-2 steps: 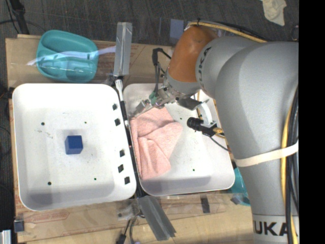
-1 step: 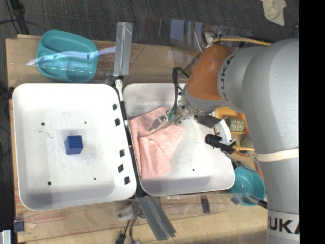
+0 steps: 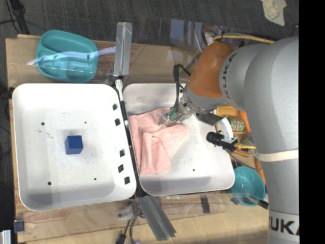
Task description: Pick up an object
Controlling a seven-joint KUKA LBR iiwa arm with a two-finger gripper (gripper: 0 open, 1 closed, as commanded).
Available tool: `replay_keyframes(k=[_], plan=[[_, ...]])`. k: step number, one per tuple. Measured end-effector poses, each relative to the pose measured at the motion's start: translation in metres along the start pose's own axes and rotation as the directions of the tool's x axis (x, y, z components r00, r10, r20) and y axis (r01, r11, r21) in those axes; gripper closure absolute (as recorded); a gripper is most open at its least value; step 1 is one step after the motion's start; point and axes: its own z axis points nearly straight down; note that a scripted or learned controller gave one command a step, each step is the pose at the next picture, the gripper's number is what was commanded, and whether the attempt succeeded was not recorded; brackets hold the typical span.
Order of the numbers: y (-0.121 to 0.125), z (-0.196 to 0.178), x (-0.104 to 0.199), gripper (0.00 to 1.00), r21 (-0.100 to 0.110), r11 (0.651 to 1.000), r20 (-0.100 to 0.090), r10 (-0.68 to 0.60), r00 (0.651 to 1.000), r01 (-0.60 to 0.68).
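**My tool on the pink cloth, right bin**

Nearest, at the frame's bottom, lies the desk [image 3: 76, 218] edge. On it sit two white bins: the left bin [image 3: 30, 187] holds one blue cube [image 3: 74, 144]; the right bin [image 3: 223, 179] holds one pink cloth [image 3: 155, 146], rumpled, its long axis running top to bottom of the frame. My tool [image 3: 171, 117] touches the cloth's upper edge; whether it is open or closed I cannot tell. Farther, upper left, one teal dustpan [image 3: 66, 55].
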Motion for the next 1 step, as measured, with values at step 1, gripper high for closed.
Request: replay_keyframes(k=[1], plan=[[0.0,0.0,0.0,0.0,0.0,1.0,0.0,0.0,1.0,0.0]])
